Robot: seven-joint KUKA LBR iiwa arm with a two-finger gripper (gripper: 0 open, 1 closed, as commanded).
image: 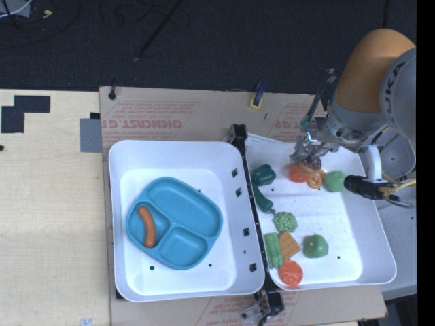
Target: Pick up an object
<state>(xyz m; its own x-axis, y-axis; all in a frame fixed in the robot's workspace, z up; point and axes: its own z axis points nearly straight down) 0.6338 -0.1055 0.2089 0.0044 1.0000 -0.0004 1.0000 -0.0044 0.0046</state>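
Red tomato [291, 274] sits nearest. End effector [309, 156] above orange piece [300, 174]; finger state cannot be told. Advise centring before closing.

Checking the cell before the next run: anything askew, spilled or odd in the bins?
Nothing stands out. The blue divided plate lies flat in the left bin with an orange sausage in one compartment. Toy foods lie loose in the right bin; the gripper is low over the orange piece at its far end.
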